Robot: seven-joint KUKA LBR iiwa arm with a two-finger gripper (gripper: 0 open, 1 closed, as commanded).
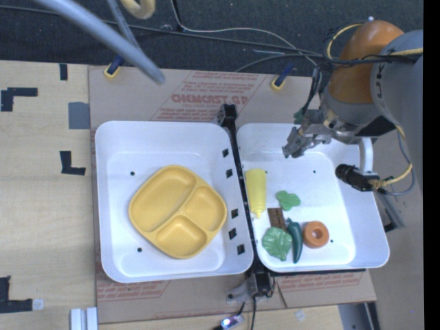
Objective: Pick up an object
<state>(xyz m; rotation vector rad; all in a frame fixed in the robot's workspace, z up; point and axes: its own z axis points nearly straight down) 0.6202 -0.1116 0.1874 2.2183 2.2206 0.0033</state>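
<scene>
While the gripper (294, 148) hangs over the far end of the right bin (368, 218), I cannot tell how its jaws stand, and nothing shows between them. This looks like the approach step: the yellow bottle (256, 191) lies nearest, below-left of the jaws, with the green toy pieces (288, 200) and orange ring (316, 234) beyond, so the next move calls for choosing one and descending.

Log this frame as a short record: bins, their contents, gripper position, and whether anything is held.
left bin: holds a yellow divided plate
right bin: yellow bottle, small green piece, brown block, leafy green item, dark green pepper, orange ring
gripper: over the upper part of the right bin, apart from the items
held object: none seen between the fingers
item cluster: lower half of the right bin
</scene>
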